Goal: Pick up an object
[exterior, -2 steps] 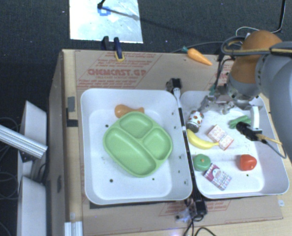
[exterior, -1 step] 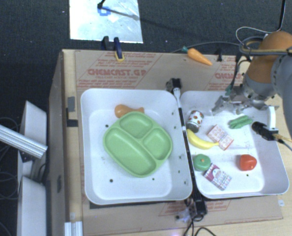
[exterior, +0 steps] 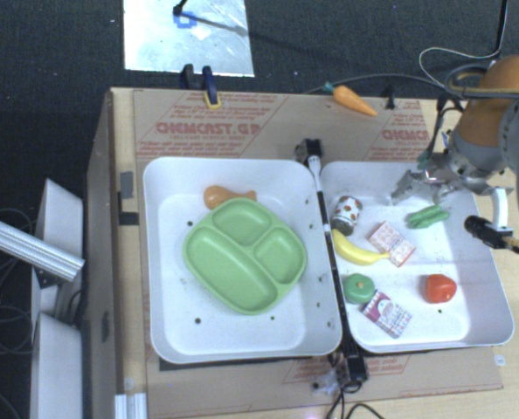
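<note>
From above, the gripper [exterior: 414, 188] hung over the right bin [exterior: 495, 321] near its twelve o'clock rim, fingers spread apart and holding nothing. A green pepper-like piece [exterior: 428, 216] lay just at its five o'clock. Bare white floor stayed open toward three o'clock. A smooth yellow banana [exterior: 356, 250], glossy red tomato [exterior: 439, 288] and printed carton [exterior: 390, 243] crowded the centre. The left bin [exterior: 168, 234] carried a green sectioned tray [exterior: 245, 253].
</note>
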